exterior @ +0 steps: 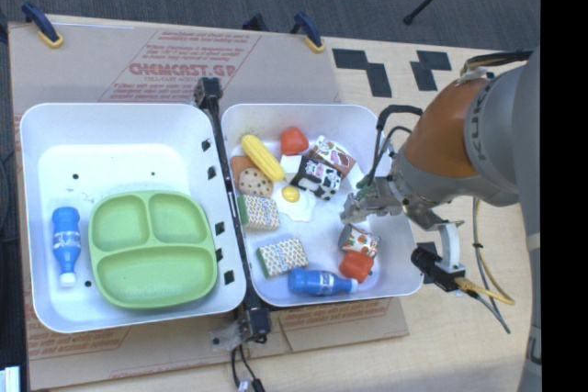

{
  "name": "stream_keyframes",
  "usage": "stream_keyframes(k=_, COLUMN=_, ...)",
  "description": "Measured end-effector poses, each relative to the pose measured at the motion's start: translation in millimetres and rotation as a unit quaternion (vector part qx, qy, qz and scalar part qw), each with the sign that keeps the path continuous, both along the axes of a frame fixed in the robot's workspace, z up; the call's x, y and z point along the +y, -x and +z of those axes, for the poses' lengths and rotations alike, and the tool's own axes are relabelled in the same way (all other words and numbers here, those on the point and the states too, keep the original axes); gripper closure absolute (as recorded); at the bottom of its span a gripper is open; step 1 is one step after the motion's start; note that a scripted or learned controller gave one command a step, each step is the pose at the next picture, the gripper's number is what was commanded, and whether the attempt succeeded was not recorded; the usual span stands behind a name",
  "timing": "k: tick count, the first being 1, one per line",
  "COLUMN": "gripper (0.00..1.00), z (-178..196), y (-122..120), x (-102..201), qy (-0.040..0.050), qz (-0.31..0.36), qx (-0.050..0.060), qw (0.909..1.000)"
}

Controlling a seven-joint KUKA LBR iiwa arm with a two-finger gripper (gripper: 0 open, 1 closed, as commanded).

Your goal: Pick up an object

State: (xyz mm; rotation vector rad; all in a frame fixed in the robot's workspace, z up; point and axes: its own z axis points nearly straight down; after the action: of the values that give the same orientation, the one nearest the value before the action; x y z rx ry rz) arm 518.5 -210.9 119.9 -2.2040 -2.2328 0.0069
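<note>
The gripper (pixel 354 211) is seen low in the right bin (pixel 390 285), at its three o'clock side; whether it is open or closed cannot be told. A small red-and-white carton (pixel 359 241) is found just beside it at six o'clock, touching a red object (pixel 356 266). A blue bottle (pixel 320 282) is laid at seven o'clock. "CHEMCAST GP" is printed on the cardboard (pixel 175 64) at eleven o'clock on the worktop (pixel 432 353).

Smooth glossy plastic bins (pixel 46 197), a matt green plastic tray (pixel 152 248), brown cardboard sheet (pixel 184 60) beneath
</note>
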Motion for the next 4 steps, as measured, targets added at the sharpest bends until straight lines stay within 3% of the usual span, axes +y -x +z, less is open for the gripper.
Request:
stream_keyframes(k=1, gripper=0.00, z=0.0, y=0.0, x=0.0, qy=0.0001, qz=0.000, qx=0.000, qw=1.0000)
stream_keyframes(k=2, gripper=1.00, z=10.1, y=-0.3, x=0.1, qy=0.0004, qz=0.002, qx=0.001, qw=1.0000)
stream_keyframes(k=3, gripper=0.00, z=10.1, y=-0.3, x=0.1, qy=0.0007, qz=0.003, qx=0.001, qw=1.0000)
stream_keyframes(k=4, gripper=0.00, z=-27.4, y=-55.1, x=60.2, qy=0.0002, qz=-0.002, qx=-0.003, qw=1.0000)
